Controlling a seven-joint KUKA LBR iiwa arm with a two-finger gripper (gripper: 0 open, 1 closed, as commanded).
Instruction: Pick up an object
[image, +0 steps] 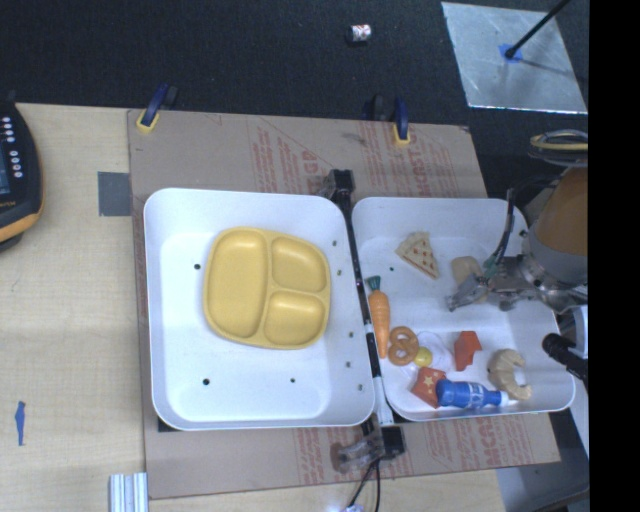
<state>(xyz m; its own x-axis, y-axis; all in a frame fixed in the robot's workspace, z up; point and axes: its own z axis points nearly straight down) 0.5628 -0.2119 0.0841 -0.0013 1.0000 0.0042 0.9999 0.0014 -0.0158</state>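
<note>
Grey metal fingers of the gripper (478, 290) hang over the right bin (452, 208), reaching in from the right, with the arm's orange band (566, 215) just behind them at the frame's edge. The fingers look slightly parted and nothing shows between them; how wide they stand I cannot tell for sure. Just beside the fingertips, towards the far wall, lies a small beige lump (464, 267), close to the gripper but not gripped. Left of that sits a pizza slice (419, 254), tan with dark spots.

Nearer the front of the same bin lie an orange-red block (466, 350), a pale croissant (510, 371), and a blue bottle (467, 396) on its side along the front wall. A red star (429, 385) touches the bottle's left end. A pretzel (402, 345) and a small yellow piece (424, 356) rest just beside each other, and a carrot (379, 309) lies along the bin's left wall, green top pointing away.

Well apart, the left bin (180, 215) holds a yellow divided plate (268, 287), three compartments, upright and flat. Both bins sit on brown cardboard (300, 150) clamped at its far edge by blue and yellow clips (155, 105).
</note>
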